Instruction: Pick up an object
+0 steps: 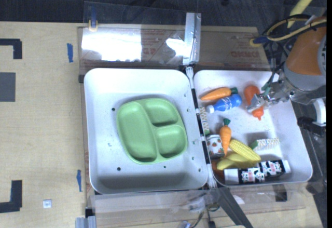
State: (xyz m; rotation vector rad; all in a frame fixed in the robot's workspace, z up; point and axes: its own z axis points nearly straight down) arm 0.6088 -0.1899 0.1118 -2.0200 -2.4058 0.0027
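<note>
A wooden tabletop (36, 133) is seen carrying two white bins. The left bin (98, 118) is occupied by a green divided plate (151, 129). To the plate's right, the right bin (298, 144) is crowded with toy food: a black-and-white carton (257, 172), a corn cob (244, 150), a long carrot (215, 94), a blue bottle (226, 103) and a small carrot (225, 137). The gripper (262, 101) is seen farther right of the plate, over a small orange piece (257, 113); whether it is spread or pressed together cannot be told.
</note>
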